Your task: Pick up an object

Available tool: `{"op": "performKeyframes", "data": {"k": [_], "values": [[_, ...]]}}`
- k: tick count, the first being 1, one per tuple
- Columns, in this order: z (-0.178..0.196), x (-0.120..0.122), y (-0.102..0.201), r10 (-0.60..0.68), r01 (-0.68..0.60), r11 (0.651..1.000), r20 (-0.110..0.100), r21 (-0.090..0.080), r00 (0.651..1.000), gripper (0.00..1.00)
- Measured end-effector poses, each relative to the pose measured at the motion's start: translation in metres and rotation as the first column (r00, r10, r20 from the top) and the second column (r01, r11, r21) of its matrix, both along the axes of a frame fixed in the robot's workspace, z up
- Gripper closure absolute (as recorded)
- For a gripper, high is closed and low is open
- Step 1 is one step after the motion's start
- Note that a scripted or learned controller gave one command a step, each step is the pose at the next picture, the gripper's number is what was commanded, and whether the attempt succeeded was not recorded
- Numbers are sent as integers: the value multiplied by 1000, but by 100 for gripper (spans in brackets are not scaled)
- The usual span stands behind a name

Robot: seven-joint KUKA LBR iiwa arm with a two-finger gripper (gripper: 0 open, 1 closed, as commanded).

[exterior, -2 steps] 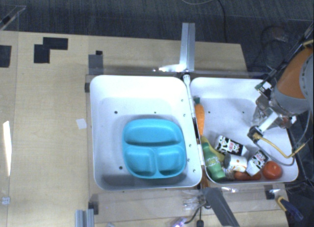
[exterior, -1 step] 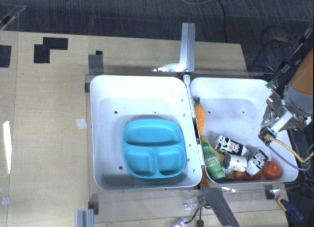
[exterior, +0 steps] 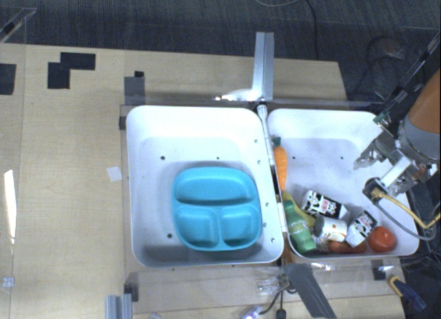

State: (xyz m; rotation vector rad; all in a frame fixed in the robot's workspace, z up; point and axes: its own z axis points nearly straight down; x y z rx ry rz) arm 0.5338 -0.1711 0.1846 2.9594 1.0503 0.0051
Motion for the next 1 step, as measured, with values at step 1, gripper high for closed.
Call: {"op": "performKeyframes", "data": {"k": [1], "values": [[55, 10, -28, -326, 326, 945, 0, 0, 945, 0]]}}
